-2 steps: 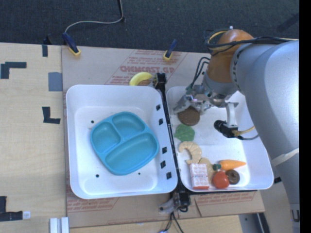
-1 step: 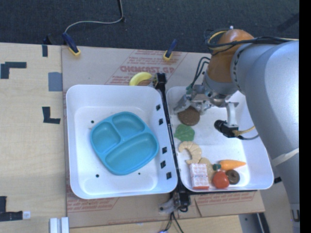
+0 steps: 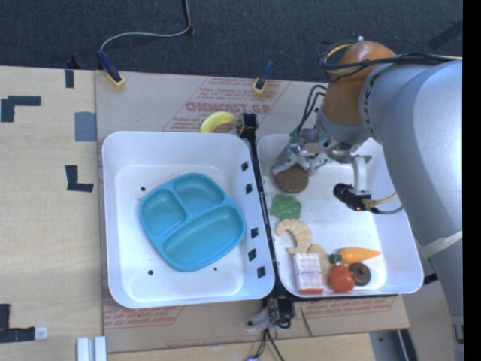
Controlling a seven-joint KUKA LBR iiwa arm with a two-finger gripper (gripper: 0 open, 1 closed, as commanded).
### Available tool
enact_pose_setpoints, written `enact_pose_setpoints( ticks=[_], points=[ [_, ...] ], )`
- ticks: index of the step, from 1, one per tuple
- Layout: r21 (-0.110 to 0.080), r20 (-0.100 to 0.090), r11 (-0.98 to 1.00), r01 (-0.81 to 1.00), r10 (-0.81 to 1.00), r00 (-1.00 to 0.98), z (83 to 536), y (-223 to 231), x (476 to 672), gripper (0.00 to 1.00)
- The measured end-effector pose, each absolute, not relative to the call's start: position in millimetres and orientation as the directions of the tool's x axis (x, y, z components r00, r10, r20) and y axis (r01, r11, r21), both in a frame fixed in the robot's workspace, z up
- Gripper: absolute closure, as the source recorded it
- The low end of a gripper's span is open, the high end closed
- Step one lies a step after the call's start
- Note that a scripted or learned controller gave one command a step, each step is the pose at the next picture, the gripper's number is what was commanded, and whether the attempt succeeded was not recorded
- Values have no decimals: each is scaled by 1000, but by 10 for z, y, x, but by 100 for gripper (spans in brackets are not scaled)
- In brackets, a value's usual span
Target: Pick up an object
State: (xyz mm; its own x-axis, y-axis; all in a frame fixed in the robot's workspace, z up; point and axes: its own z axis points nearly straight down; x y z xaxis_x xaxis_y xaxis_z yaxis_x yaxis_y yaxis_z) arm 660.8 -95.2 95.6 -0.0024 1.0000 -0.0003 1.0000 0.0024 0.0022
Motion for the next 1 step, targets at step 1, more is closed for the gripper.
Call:
enact_pose_setpoints(
  ticks=[1],
  points=[
    [-1, 1, 2, 1000, 1000, -2, 1844, -345, 6006, 100]
  ],
)
